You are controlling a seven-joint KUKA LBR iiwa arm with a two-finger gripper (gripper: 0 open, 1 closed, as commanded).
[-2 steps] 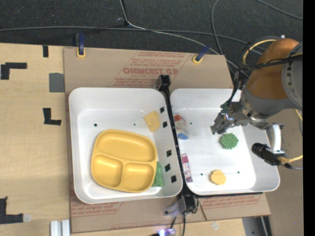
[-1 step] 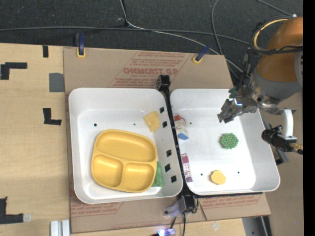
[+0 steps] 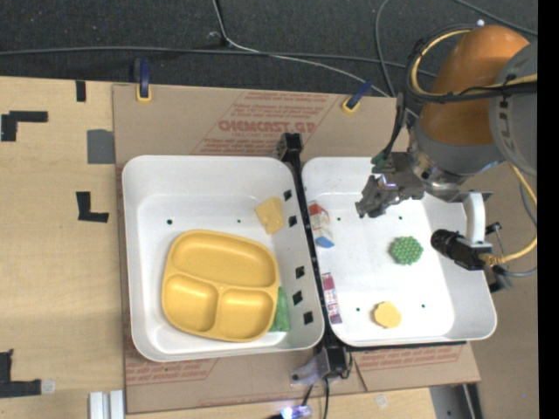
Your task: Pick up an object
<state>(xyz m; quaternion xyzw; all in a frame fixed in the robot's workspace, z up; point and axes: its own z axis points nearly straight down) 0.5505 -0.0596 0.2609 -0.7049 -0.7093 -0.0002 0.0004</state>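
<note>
Green ball [image 3: 406, 250] near the right edge of the right bin [image 3: 472, 326], gripper [image 3: 374, 201] up toward the bin's far edge with nothing between its fingers, spread impossible to tell, likely to roll aside if nudged off-centre.

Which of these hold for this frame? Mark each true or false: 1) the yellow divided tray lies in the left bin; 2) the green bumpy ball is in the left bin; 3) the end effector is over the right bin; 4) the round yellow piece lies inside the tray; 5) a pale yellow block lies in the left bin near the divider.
1) True: the yellow divided tray lies in the left bin.
2) False: the green bumpy ball is in the right bin.
3) True: the end effector is over the right bin.
4) False: the round yellow piece lies in the right bin.
5) True: the pale yellow block is there.
</note>
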